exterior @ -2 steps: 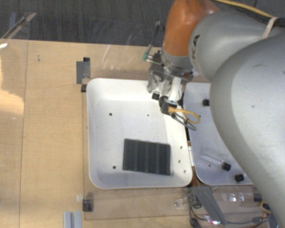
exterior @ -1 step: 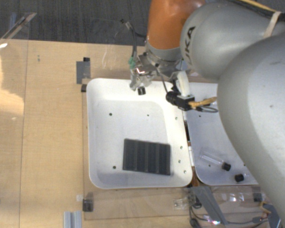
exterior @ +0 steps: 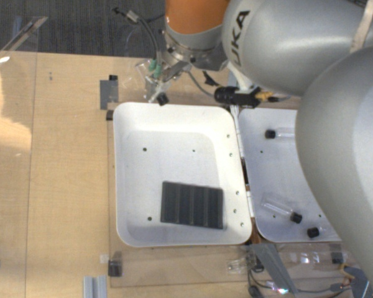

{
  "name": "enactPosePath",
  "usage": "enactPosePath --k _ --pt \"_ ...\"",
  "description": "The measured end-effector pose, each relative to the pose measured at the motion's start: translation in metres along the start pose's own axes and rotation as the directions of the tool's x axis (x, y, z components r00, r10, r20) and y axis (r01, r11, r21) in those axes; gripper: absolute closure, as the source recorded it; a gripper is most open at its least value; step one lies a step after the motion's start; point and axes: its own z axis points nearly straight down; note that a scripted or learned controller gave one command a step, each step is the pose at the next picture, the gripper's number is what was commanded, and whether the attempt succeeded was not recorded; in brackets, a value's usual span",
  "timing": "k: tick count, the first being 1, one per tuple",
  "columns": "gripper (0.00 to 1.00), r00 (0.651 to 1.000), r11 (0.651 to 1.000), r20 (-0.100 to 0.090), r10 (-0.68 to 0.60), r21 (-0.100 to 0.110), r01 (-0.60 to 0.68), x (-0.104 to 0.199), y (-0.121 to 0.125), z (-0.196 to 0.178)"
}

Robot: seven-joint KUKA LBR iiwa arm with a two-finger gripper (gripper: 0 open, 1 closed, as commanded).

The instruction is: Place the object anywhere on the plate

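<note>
A dark grey plate [exterior: 192, 205], flat and rectangular with ridges running along its surface, is lying on the floor of the left white bin [exterior: 130, 135], near the front wall. It is sitting slightly turned, with nothing resting on it.

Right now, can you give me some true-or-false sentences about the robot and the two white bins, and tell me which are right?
1. A dark ridged plate lies in the left bin. True.
2. The plate sits at the far edge of its bin. False: it lies near the front edge, toward the bin's right.
3. The gripper is above the bin's far edge, away from the plate. True.
4. The right bin holds a big red ball. False: it holds a few small clear pieces with dark ends.
5. The arm's band is orange. True.
</note>
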Motion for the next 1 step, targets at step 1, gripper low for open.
enactPosePath --k 1 --pt "1.00 0.982 0.982 -0.002 0.190 0.007 -0.190 0.0354 -0.0276 0.0836"
